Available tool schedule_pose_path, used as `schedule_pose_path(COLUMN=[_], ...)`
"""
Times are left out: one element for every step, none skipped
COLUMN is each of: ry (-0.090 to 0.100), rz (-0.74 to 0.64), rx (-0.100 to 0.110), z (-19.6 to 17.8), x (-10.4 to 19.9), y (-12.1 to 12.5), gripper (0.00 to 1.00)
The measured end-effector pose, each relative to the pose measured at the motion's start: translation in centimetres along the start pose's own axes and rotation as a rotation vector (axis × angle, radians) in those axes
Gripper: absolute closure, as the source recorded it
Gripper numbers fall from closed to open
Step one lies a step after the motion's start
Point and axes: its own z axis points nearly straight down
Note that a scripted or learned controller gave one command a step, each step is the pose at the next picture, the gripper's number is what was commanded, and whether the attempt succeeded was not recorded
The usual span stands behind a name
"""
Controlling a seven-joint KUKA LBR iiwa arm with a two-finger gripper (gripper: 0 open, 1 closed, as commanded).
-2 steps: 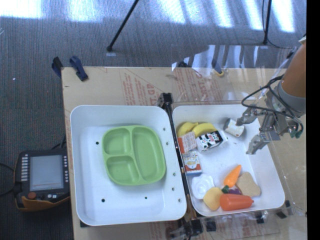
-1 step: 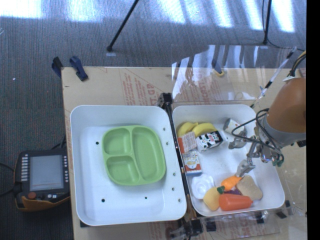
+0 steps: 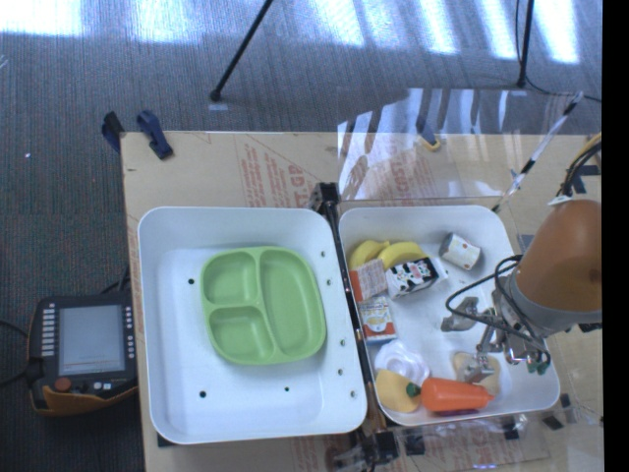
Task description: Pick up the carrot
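Pincer (image 3: 484,360) sits just above the carrot (image 3: 454,394) in the right bin (image 3: 491,226) — can't tell its state.

Carrot (image 3: 454,394): orange body, green top at its left end. Lies flat, lengthwise along the near edge of the right bin (image 3: 491,226), tapered tip pointing toward that bin's near right corner. Unlifted, resting on the bin floor.
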Motion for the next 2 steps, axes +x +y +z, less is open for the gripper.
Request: schedule_pose_path(ry=[0.009,-0.02], rz=[0.109,-0.141], rx=[-0.003,0.0], z=[0.3,-0.3], x=[-1.3,1.4], y=[5.6,7.4], gripper=[0.0,0.0])
